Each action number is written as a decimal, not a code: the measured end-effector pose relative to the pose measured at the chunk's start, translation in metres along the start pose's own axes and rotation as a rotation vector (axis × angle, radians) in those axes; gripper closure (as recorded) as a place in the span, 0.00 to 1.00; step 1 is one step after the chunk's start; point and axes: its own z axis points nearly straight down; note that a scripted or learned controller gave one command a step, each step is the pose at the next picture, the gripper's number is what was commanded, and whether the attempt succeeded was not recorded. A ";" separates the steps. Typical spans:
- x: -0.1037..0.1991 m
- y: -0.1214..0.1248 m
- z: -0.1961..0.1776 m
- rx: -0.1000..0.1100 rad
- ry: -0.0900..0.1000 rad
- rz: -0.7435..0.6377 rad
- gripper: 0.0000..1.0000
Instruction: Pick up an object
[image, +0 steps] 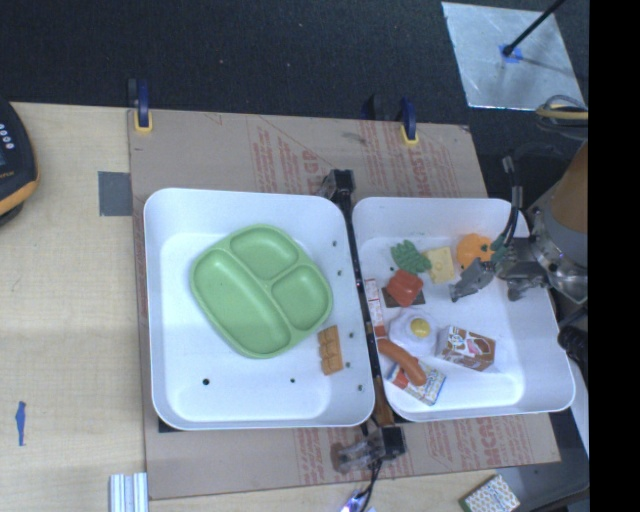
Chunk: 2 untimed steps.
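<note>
The right bin (535, 385) holds several toy foods: a green leafy piece (408, 254), a yellow block (441, 263), an orange fruit (472, 247), a red pepper (403, 288), a fried egg (417, 327), a brown and white carton (468, 348), a sausage (399, 356) and a small packet (426, 385). My gripper (496, 284) hangs over the right half of this bin, just right of the orange fruit and above the carton. It is open, its two dark fingers spread apart with bare bin floor between them.
The left bin (170, 390) carries a green divided plate (262, 290) and a small orange waffle piece (330, 350) by its right wall. Clamps sit along the ridge between the bins. A dark device (12, 160) lies at the bench's far left.
</note>
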 end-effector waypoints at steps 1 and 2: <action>0.040 0.042 0.101 -0.005 -0.001 -0.003 0.00; 0.047 0.091 0.106 -0.004 -0.001 -0.001 0.00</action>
